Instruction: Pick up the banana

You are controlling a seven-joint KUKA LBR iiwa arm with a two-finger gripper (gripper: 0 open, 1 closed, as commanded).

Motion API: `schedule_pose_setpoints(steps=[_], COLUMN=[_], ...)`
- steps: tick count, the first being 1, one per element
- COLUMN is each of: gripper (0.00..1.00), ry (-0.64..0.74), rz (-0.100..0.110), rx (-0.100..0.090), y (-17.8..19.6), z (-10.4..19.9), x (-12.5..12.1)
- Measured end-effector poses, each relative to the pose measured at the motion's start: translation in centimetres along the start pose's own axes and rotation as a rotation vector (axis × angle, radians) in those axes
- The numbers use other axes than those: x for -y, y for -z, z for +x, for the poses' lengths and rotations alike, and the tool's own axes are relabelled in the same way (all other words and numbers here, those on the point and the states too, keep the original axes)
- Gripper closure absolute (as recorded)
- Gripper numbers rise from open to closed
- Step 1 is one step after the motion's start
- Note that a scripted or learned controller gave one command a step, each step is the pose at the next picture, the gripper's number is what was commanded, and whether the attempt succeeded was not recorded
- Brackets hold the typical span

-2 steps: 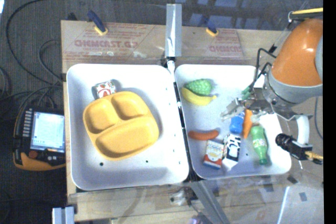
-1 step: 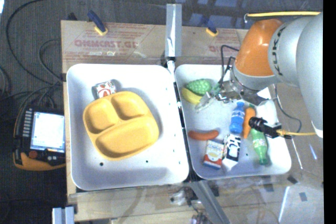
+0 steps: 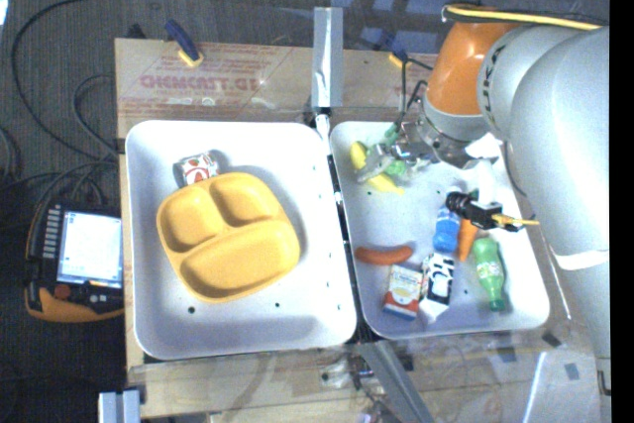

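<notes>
At the near edge of the right bin (image 3: 376, 312) a small carton (image 3: 404, 292) with a red and white label and a second carton (image 3: 437, 280) patterned in black and white are seen; the printing on both is too small to be read. Just right of them a green bottle (image 3: 488, 272) is laid, with a blue bottle (image 3: 448, 233) and an orange carrot-like piece (image 3: 466, 238) beyond it, and a sausage (image 3: 384, 254) is set to the left. In the left bin (image 3: 149, 312) a yellow divided plate (image 3: 230, 235) is placed, and a small can (image 3: 197, 167) with a red and white label, not legible, is found at its far left corner.

Farther back in the right bin, near its far left corner, the banana (image 3: 361, 157) is found, yellow and short, next to a green item (image 3: 394, 167). It is judged to be a light toy, probably smooth moulded plastic, stiff and somewhat slippery; a hold across the middle of its curve, where it is narrowest to span, is judged best.

The gripper (image 3: 401, 149) is positioned just right of the banana, over the yellow and green pieces. How far its fingers are parted cannot be told, and nothing can be made out between them
</notes>
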State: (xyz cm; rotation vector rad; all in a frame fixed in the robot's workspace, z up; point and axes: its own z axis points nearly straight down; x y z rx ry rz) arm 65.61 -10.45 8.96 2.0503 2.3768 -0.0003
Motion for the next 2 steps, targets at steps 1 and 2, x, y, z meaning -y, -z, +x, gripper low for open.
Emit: schedule_pose_setpoints(steps=[1,2], gripper=[1.00,1.00], ry=[-0.001,0.001], rz=[0.012,0.001], rx=[-0.004,0.000], y=[0.8,13.6], z=[0.0,2.5], x=[0.3,-1.4])
